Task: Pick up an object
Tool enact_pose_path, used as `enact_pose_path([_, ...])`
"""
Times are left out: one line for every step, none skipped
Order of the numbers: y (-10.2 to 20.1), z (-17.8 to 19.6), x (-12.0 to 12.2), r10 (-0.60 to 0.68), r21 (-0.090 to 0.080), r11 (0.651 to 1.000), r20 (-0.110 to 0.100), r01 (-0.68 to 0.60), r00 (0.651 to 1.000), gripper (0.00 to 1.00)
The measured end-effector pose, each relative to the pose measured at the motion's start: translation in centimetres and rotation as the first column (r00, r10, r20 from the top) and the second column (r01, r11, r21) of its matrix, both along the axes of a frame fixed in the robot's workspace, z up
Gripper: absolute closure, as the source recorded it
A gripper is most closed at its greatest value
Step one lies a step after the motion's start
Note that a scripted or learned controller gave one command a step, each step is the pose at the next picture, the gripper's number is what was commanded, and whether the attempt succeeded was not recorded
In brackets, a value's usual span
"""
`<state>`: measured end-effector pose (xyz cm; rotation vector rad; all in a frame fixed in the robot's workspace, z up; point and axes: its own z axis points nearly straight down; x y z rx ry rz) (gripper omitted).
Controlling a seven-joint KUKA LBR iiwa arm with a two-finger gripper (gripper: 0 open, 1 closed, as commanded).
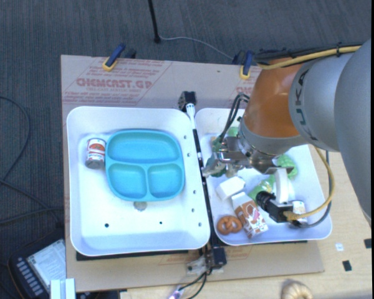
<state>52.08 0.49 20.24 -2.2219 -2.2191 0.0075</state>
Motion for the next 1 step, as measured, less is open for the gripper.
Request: enact_pose_path([0.0,0.93,0.01,0.0,0.0,1.0,-0.001,0.0,1.0,1.0])
